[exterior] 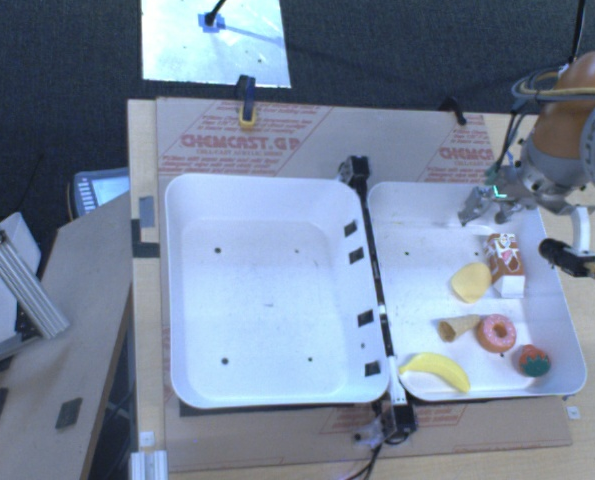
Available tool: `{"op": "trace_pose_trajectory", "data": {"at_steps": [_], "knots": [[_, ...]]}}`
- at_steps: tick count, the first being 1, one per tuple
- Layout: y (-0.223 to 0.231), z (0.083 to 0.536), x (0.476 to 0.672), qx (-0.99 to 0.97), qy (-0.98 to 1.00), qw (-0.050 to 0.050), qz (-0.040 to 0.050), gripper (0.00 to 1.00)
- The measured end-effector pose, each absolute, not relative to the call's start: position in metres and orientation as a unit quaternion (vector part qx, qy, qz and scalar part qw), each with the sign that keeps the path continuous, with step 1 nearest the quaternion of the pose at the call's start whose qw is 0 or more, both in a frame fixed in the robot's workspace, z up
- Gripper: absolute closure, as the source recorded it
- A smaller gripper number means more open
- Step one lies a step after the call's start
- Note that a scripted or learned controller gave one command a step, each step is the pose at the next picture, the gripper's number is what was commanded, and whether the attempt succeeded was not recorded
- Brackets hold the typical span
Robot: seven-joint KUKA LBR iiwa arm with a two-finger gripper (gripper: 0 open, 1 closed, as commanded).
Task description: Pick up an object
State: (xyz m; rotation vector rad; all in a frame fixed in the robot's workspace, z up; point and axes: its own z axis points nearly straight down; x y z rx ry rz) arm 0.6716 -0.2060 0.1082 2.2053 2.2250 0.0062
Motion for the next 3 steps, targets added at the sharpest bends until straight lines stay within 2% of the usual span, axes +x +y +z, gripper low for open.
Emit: {"op": "trace_pose_trajectory", "data": {"at_steps": [1,2,3], "knots": [[-0.203,0.084,0.669,0.706,0.708,0.001,0.0002,0.0],[-0.208,0.263,0.672,0.706,0.708,0.01,0.0049,0.0],[-0.205,0.084,0.665,0.706,0.708,-0.005,-0.0026,0.0]]}}
